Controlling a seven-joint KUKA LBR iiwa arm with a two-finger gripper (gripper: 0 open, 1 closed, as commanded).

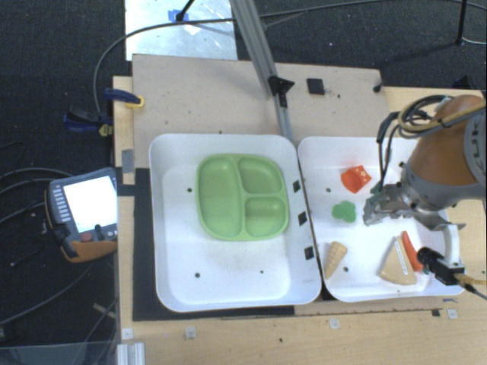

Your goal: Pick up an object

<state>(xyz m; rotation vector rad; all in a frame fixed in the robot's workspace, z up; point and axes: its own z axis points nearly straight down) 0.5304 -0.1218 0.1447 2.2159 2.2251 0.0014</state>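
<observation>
The right bin (319, 158) holds a red-orange piece (355, 178) near its back, a green broccoli-like piece (345, 211) in the middle, an ice cream cone (335, 258) at the front and a pizza slice (399, 263) at the front right. My gripper (375, 211) hangs low over this bin, just right of the green piece and below the red-orange one. Nothing shows between its fingertips.
The left bin (171, 226) carries a green divided plate (243, 197). A grey pole (259, 48) slants down to the bins' back edge. A handheld pendant (84, 211) lies off the bench at the left. Cables loop over the arm's wrist (445, 158).
</observation>
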